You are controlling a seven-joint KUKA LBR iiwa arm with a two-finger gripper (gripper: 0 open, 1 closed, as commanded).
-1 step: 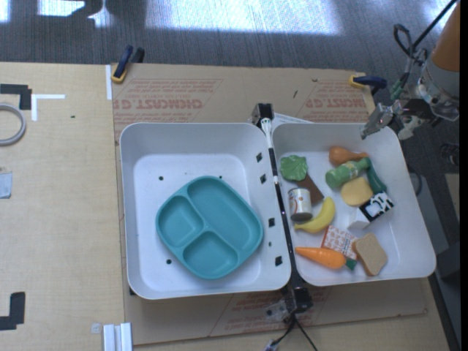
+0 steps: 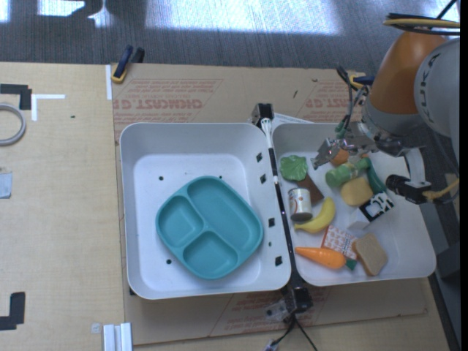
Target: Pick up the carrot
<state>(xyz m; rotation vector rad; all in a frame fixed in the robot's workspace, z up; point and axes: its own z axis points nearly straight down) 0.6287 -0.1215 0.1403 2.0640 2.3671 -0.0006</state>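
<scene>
Carrot [image 2: 320, 257] lies untouched near the front of the right bin [image 2: 409, 269], beside the bread slice [image 2: 371, 254]. Pincer [image 2: 335, 154] hovers well apart over other toys; its state I cannot tell. Grasp remains.

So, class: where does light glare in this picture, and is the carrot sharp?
Camera view: bright window light glares on the grey floor at the top; the white plastic right bin is evenly lit; the small orange toy carrot is reasonably sharp with a soft shadow; the metal claw looks slightly blurred.
</scene>
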